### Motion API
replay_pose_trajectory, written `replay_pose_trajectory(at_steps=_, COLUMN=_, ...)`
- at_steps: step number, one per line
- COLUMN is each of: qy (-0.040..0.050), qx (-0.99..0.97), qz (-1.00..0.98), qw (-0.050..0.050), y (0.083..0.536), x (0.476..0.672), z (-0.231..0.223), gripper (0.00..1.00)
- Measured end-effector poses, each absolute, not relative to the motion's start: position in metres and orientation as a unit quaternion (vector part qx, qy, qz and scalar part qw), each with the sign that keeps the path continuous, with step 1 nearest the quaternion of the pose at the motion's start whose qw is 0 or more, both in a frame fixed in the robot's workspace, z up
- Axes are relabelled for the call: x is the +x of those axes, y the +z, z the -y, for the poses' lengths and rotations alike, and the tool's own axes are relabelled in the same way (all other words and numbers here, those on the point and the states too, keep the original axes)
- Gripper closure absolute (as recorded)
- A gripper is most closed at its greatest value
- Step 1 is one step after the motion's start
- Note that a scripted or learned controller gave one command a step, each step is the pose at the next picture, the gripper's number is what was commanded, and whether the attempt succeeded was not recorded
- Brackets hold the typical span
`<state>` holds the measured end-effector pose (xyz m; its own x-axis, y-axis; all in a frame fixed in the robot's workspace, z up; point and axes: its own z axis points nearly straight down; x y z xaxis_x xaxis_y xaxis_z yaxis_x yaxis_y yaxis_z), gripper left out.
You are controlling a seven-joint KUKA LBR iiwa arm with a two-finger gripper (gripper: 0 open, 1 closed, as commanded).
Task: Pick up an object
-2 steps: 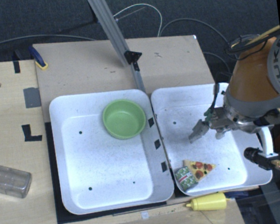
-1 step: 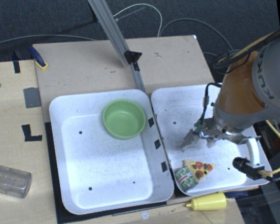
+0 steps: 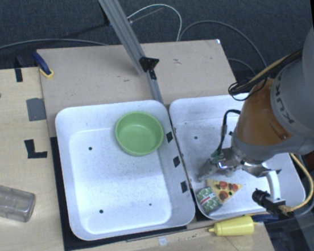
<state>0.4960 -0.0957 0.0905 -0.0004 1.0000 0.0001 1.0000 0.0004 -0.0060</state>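
1. Pincer point(image 3: 211, 166) hanging low in the right bin point(image 3: 201, 116); cannot tell its state.
2. Just below it, apart: pizza slice point(image 3: 225, 188) and green packet point(image 3: 208, 199) on the bin floor.
3. Further below, outside the bin: yellow bottle point(image 3: 234, 227).
4. Up and left: green bowl point(image 3: 139, 133) in the left bin point(image 3: 95, 176).

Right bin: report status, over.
Gripper low in right bin, above pizza-slice toy and green packet. Nothing seen held. Green bowl in left bin.
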Motion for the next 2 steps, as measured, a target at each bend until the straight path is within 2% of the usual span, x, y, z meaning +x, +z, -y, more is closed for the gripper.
replay_pose_trajectory(at_steps=1, qy=0.0012, qx=-0.706, qz=0.708, qw=0.003, y=0.103, x=0.497, z=0.095, gripper=1.0)
replay_pose_trajectory(at_steps=2, qy=-0.001, qx=-0.707, qz=0.708, qw=-0.002, y=0.165, x=0.501, z=0.096, gripper=1.0)
